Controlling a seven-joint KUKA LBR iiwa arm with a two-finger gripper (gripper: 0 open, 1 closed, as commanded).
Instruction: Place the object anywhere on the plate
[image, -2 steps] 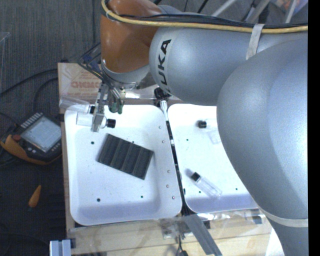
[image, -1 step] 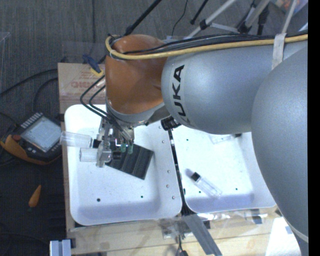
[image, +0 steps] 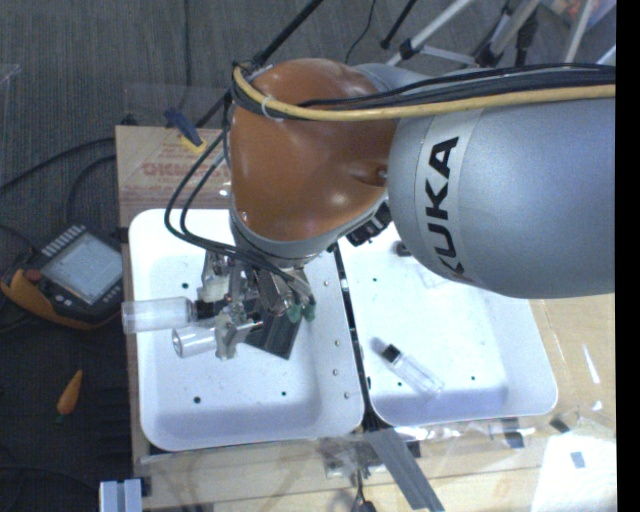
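Object (image: 405, 364) (clear tube) lies beneath KUKA-lettered arm (image: 500, 190).

A handheld control pendant (image: 75, 275) with a grey screen is seen left of the bins, on dark carpet (image: 60, 90). An orange tool-like item (image: 68, 392) (identity unclear) lies below it. A cardboard sheet (image: 165, 165) with red print is tucked behind the left bin.

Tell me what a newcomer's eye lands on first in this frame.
The big grey KUKA arm with its orange band dominates, reaching in from the right over the left white bin. Beneath it the gripper hangs above clear plastic tubes. A small clear vial with a black cap lies in the right white bin.
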